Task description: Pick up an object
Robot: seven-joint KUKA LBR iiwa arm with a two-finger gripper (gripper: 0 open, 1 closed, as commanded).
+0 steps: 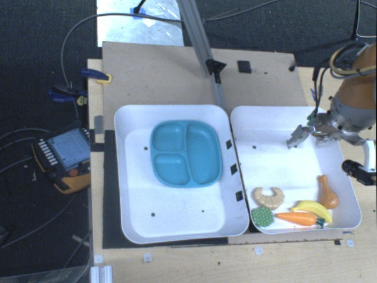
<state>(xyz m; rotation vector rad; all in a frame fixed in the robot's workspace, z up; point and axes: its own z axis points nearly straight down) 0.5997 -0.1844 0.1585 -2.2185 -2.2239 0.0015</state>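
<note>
While the fingers (296,138) hang, openness unclear, the croissant (268,197) lies well apart.

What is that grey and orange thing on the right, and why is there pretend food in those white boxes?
That is a robot arm. At its end sits a pincer for grabbing things. One camera above the bench looks down at a slant. Two white bins lie side by side. The left bin holds a blue divided plate. The right bin holds toy food near its front edge: a croissant, a green vegetable, a carrot, a banana and a drumstick. The pincer hovers over the right bin's back part, apart from the food, holding nothing.
</note>
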